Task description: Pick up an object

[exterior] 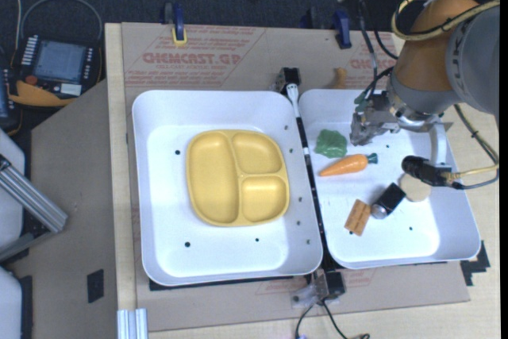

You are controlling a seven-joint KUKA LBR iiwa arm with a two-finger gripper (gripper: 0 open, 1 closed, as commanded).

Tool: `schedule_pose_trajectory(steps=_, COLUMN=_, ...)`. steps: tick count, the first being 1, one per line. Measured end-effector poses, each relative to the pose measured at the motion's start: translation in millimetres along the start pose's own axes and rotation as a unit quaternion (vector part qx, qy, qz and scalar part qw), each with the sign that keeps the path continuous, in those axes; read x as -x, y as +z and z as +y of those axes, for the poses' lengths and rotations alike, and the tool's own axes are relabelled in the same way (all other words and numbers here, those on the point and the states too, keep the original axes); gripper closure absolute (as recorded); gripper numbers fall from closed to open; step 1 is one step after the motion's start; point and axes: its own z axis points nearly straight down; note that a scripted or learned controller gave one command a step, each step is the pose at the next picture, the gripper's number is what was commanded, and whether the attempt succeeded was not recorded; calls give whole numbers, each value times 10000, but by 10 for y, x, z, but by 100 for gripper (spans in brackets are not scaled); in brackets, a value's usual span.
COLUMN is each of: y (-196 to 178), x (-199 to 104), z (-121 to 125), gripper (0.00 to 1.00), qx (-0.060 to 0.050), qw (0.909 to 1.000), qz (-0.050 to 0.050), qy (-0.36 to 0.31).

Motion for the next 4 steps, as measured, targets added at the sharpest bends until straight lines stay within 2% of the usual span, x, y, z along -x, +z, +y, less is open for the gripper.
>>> schedule_pose_trajectory(steps=2, y=-832, x=0, z=-7, gripper=100, qx=27, qw=10000, qz=-5, qy=-9)
schedule_pose_trajectory(steps=3, y=-796, x=-559, z=-93, gripper=100, qx=-20, qw=10000, qz=12, qy=-30)
schedule_pose_trajectory(steps=4, y=-922, x=-1144, z=-122, gripper=100, qx=3, qw=10000, qz=16, qy=-42)
